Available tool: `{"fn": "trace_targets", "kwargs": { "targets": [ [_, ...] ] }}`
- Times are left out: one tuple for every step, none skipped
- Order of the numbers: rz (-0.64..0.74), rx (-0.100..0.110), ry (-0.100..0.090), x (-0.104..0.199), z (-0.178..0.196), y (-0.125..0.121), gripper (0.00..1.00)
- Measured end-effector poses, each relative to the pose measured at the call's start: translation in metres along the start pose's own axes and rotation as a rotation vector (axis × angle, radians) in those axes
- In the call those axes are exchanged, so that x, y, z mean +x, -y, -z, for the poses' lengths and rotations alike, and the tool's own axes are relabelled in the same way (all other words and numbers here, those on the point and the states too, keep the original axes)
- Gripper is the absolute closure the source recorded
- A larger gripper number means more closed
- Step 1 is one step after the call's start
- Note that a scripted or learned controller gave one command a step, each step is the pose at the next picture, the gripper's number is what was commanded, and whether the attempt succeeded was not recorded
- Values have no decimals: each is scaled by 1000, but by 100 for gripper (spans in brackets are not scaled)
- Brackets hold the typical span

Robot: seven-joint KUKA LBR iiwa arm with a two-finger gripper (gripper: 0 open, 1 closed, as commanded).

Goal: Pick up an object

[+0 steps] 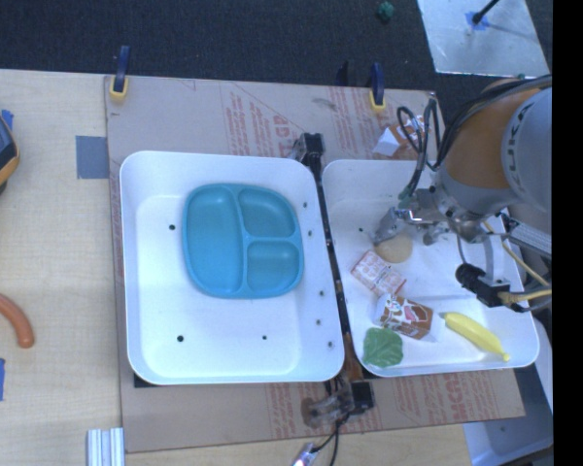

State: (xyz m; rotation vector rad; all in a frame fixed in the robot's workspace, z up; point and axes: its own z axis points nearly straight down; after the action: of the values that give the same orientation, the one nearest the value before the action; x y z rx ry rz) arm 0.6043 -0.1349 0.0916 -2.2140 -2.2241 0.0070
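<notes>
Over the right bin (350,187), the gripper (396,229) hovers at a tan rounded object (394,249); jaw state indiscernible. Object probably light, smooth; grasp across its middle.

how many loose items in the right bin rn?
5, more may hide under the arm: tan round piece by the gripper, pink packet mid-bin, brown-white packet below it, green piece front left, banana front right.
</notes>
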Motion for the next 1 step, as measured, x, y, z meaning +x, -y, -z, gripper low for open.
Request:
{"fn": "trace_targets", "kwargs": {
  "targets": [
    [2,-9,4,-2,16,-3,100]
  ]
}}
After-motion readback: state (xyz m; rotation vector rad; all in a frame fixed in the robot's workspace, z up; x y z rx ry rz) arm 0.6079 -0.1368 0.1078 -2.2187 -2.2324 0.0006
